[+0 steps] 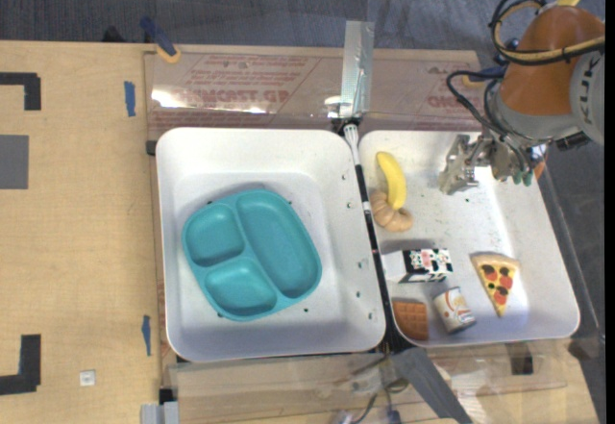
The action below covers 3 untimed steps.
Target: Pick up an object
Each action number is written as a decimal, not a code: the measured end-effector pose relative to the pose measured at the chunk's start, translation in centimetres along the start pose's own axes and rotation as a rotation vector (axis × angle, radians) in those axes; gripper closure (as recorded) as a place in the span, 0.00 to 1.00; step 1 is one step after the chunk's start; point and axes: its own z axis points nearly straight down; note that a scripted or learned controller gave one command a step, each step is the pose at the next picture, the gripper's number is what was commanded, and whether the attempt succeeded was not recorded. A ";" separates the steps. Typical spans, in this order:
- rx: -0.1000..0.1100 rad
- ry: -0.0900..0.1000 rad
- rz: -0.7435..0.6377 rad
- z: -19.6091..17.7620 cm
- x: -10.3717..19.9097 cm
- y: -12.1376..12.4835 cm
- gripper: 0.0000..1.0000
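Over the right bin (553, 249), near its back right corner, the gripper (461, 172) hangs just above the floor with nothing between its fingers. They look spread a little apart, pointing down at bare white plastic.

So I'd say we're at the very start of the pick: positioned, but no object chosen yet. The candidates all sit in that same bin. The banana (390, 176) is closest, off to the gripper's left, with a small tan lump (390, 215) touching its lower end. Further forward there's a little black and white carton (426, 263), a pizza slice (497, 280), a small can (454, 310) and a waffle-looking thing (411, 318). The left bin (183, 162) has a teal divided plate (252, 254).

Next move probably needs a shift toward the banana, then lining the fingers across its narrow width before dropping.

Hard to read: the fingertips are a grey blur against the bin, and the tan lump could be anything.
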 end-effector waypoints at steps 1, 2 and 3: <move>-0.003 0.012 0.162 -7.8 5.0 5.6 1.00; 0.002 0.014 0.523 0.3 6.1 6.6 1.00; -0.005 0.007 0.619 -10.2 4.9 13.9 1.00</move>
